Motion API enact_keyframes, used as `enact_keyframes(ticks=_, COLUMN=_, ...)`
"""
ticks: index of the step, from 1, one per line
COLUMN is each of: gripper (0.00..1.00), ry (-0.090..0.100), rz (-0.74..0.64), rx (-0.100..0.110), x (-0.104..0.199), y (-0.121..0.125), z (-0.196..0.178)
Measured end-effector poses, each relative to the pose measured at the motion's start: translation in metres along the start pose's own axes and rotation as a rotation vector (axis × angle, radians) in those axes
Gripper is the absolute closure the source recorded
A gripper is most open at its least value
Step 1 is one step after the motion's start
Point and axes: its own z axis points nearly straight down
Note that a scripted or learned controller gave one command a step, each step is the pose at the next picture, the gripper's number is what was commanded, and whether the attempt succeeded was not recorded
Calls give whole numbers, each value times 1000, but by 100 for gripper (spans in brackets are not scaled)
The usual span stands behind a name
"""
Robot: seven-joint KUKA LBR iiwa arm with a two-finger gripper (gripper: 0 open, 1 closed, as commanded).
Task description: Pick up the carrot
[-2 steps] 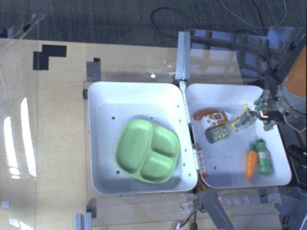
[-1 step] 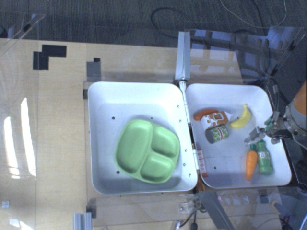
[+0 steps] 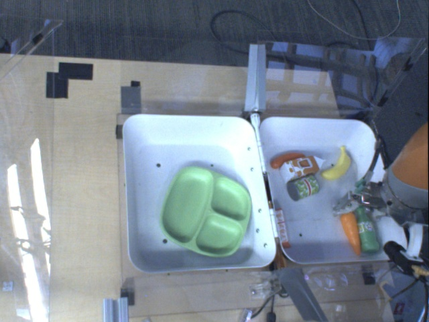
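**Carrot sits low right, arm at the frame's edge**

You're looking down on a pale wooden bench (image 3: 80,200), and beyond it, across the top of the frame, there's dark grey carpet with black cables (image 3: 268,25) looping over it. A black L-shaped mark (image 3: 66,78) sits on the wood in the upper left. Glare streaks run down the left side of the frame, as if off a clear sheet.

Two white bins now, side by side in the middle. The left bin (image 3: 144,153) holds a green divided plate (image 3: 206,210), three sections, lying a little askew in its lower half. A metal post (image 3: 255,79) rises from the seam between the bins toward the top.

Over to the right bin (image 3: 308,243), and here's your target. The carrot (image 3: 350,231) lies in the lower right part of that bin, orange, short and tapered, running top to bottom at a slight slant. Just beside it on the right, touching or nearly so, lies a green bottle (image 3: 368,231). Higher up you've got a yellow banana (image 3: 338,164), a dark can with a green label (image 3: 303,187), and a red sausage-shaped item (image 3: 287,158) next to a small carton (image 3: 305,168).

The gripper (image 3: 356,200) is just above the carrot's upper end, the grey arm (image 3: 409,200) coming in from the right edge with its orange band showing. Whether the tool is wide or narrow, you cannot tell; it's a tangle of metal from here.
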Motion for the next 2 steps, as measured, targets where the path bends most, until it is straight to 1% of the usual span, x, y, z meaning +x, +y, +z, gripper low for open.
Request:
enact_keyframes(ticks=1, gripper=100, ry=0, rz=-2, rx=-5, x=1, y=2, z=-11)
enact_keyframes(ticks=2, gripper=100, ry=-1, rz=16, rx=0, x=41, y=-8, z=-112)
